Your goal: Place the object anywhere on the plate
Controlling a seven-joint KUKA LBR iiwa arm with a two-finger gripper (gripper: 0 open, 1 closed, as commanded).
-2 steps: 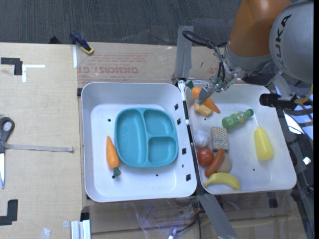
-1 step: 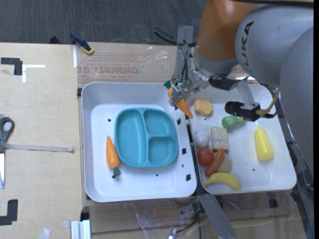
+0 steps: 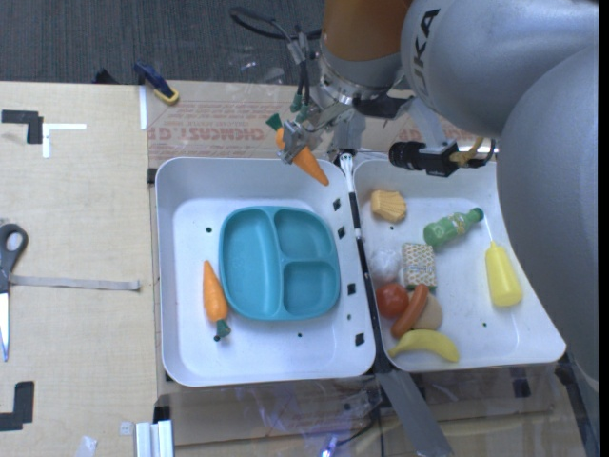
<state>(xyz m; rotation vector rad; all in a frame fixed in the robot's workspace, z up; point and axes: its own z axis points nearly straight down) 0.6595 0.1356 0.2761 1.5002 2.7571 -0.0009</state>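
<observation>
The gripper (image 3: pixel 297 144) hangs over the far rim of the left bin (image 3: pixel 171 284), its fingers clamped on a toy carrot (image 3: pixel 307 164) near the leafy end, so the orange tip dangles down and to the right. That carrot sits in the air above the bin's back edge, not yet over the teal divided plate (image 3: pixel 280 262), which lies flat in the middle of the bin with all three compartments bare. A second carrot (image 3: pixel 215 293) rests on the bin floor, just beside the plate's left rim. The right bin (image 3: pixel 533 336) holds other toy food, including a banana (image 3: pixel 424 347) and a green bottle (image 3: pixel 451 228).
</observation>
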